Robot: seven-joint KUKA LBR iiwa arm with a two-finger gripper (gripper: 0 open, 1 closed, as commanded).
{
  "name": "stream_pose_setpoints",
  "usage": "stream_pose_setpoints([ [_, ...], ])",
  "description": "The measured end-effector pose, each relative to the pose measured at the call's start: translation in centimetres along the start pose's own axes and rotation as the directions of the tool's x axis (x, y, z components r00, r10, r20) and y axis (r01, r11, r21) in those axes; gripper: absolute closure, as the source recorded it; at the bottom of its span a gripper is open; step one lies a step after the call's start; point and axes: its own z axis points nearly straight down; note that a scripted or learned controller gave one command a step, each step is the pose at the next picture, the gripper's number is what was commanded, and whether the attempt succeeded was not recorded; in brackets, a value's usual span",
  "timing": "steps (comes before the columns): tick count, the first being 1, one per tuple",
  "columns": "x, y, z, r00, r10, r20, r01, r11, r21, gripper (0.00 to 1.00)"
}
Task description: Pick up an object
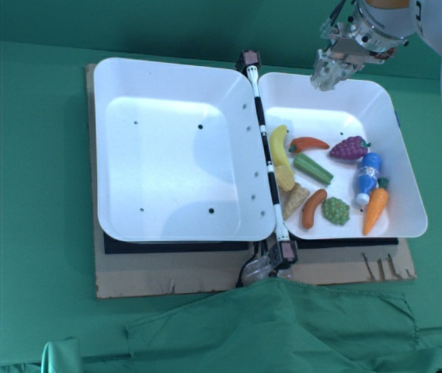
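Above the right bin (404, 179) far rim, gripper (328, 80) hangs; its jaw state cannot be told. Toy carrot (375, 209) lies near the bin's front right corner: probably light, rigid, smooth plastic, best pinched across its thicker middle.

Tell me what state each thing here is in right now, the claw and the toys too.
Gripper: above the right bin's far rim, holding nothing visible.
Banana: lying by the divider.
Grapes: lying in the right bin.
Blue bottle: lying on its side.
Carrot: lying beside the bottle.
Cucumber: lying flat.
Left bin: holding no toys.
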Motion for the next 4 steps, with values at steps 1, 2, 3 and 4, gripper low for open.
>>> stream_pose_setpoints([
  [1,-0.1,-0.1,0.6,1.000,0.001,0.000,-0.001,1.000,0.009,0.00],
  [2,2.7,2.9,2.3,1.000,-0.001,0.001,0.001,1.000,0.008,0.00],
  [3,2.5,2.8,2.1,1.000,0.001,0.001,-0.001,1.000,0.009,0.00],
  [4,2.5,2.8,2.1,1.000,0.001,0.001,-0.001,1.000,0.009,0.00],
])
